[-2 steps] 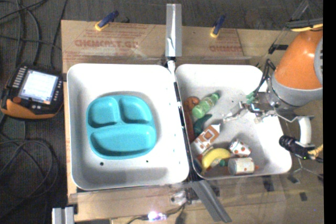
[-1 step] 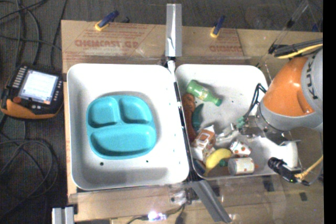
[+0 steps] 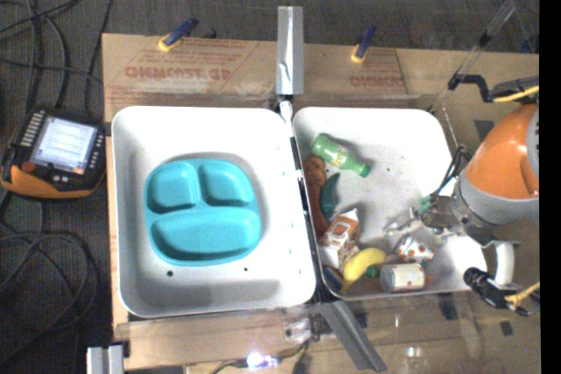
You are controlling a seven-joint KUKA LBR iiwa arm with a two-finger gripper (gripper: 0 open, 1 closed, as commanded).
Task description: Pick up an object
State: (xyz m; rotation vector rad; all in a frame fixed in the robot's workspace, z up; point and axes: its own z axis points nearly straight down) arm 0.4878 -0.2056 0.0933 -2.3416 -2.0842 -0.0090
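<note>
The right bin (image 3: 399, 123) holds several objects. A green bottle (image 3: 337, 155) lies near its far left. A brown item (image 3: 315, 173) and a dark teal item (image 3: 329, 197) lie along the left wall. An orange-and-white carton (image 3: 343, 232), a yellow banana (image 3: 361, 264), a white can (image 3: 403, 277) and a small red-and-white item (image 3: 412, 250) crowd the near side. My gripper (image 3: 414, 223) reaches in from the right, low over the bin, just above the red-and-white item and right of the carton. I see nothing clearly held in it.
The left bin (image 3: 131, 188) holds a blue divided plate (image 3: 204, 210). A metal divider post (image 3: 288, 48) stands behind the bins' shared wall. The arm's orange band (image 3: 507, 158) hangs over the right bin's right rim. A handheld pendant (image 3: 57, 151) lies at the far left.
</note>
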